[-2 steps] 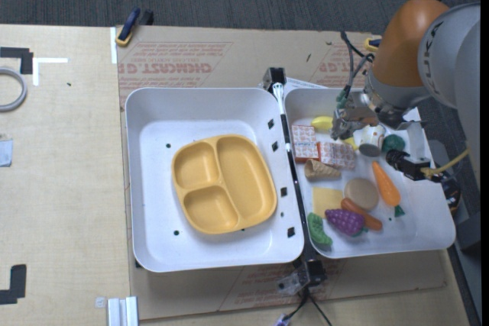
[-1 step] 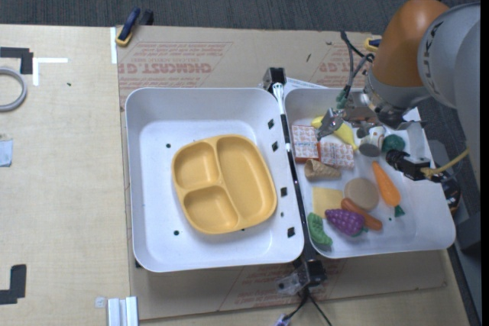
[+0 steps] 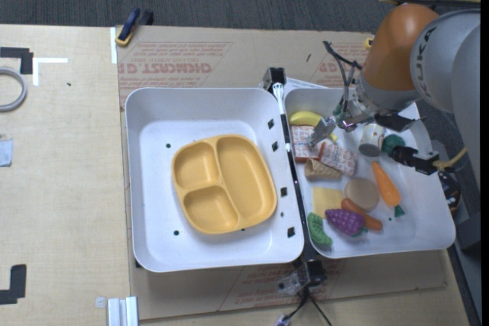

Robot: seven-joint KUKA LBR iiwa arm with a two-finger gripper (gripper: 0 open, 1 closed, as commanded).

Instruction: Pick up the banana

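The grey arm with its orange band [image 3: 397, 50] sits highest in the scene, nearest the lens, and its two-finger gripper [image 3: 330, 126] hangs low in the right shallow white bin [image 3: 428, 233]. The fingers look slightly parted with nothing between them. Just to their left, touching nothing of the gripper, lies the small yellow curved plastic banana [image 3: 305, 118], at the bin's upper-left corner.

This looks like the approach step: next the gripper must shift left over the banana, straddle it and close.

Around it I count one banana, one orange plastic carrot [image 3: 386, 185], one purple bunch of toy grapes [image 3: 344, 221], one green knobbly toy vegetable [image 3: 318, 231]. The left white bin [image 3: 153, 240] holds one yellow three-compartment plate [image 3: 223, 183].
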